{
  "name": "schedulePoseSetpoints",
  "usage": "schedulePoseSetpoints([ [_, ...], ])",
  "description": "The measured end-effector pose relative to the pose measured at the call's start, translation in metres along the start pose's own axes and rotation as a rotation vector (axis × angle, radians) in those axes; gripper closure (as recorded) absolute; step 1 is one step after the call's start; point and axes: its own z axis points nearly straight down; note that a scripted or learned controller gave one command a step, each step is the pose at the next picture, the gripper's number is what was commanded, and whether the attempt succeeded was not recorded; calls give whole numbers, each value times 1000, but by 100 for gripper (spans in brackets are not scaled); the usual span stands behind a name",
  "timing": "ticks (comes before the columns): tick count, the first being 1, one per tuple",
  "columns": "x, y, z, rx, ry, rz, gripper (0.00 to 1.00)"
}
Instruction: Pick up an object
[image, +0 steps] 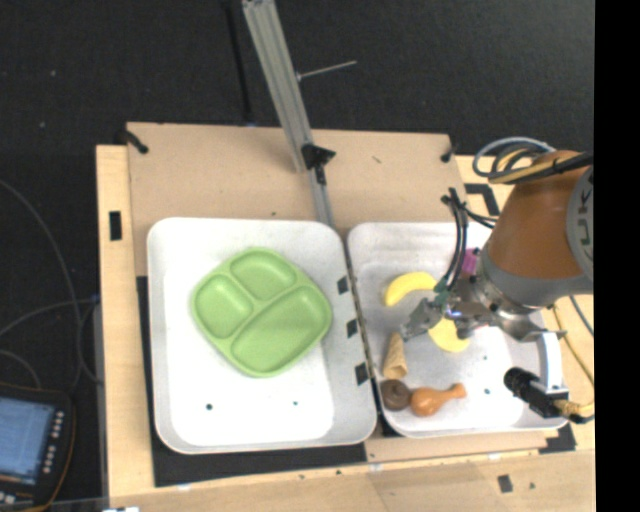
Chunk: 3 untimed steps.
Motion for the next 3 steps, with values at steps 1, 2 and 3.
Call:
schedulePoseSetpoints([
  [1,-3,-10,51,0,0,1,0],
  [2,-5,-7,37,-12,-2,4,100],
  [3,-17,-4,-15,-12,-3,-1,100],
])
